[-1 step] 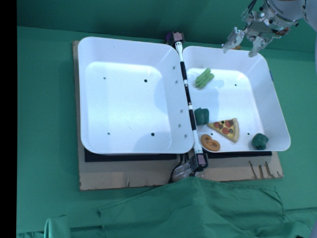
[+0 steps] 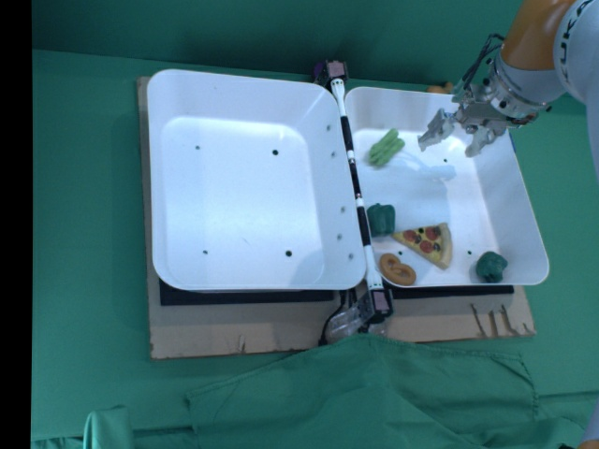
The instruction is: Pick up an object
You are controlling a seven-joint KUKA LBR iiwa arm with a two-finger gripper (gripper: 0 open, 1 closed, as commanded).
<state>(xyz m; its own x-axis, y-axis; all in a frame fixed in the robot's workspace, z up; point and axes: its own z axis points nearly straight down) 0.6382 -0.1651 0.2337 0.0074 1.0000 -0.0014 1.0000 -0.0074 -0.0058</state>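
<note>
The smooth left bin (image 2: pixel 243 181) sits at nine o'clock. In the glossy right bin (image 2: pixel 524 223), ridged green pods (image 2: pixel 385 147), a pizza wedge (image 2: pixel 427 243) and a lumpy green pepper (image 2: pixel 490 267) lie well apart. My claw (image 2: pixel 460 135) hangs open, empty, at two o'clock.

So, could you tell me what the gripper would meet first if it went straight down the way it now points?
Probably the bare white floor of the right bin, near its far right side. The gripper hangs open above it; the green bean bundle lies off to its left. Depth is hard to judge.

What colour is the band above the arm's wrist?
Orange; the band shows clearly in the camera view, above the grey wrist.
</note>
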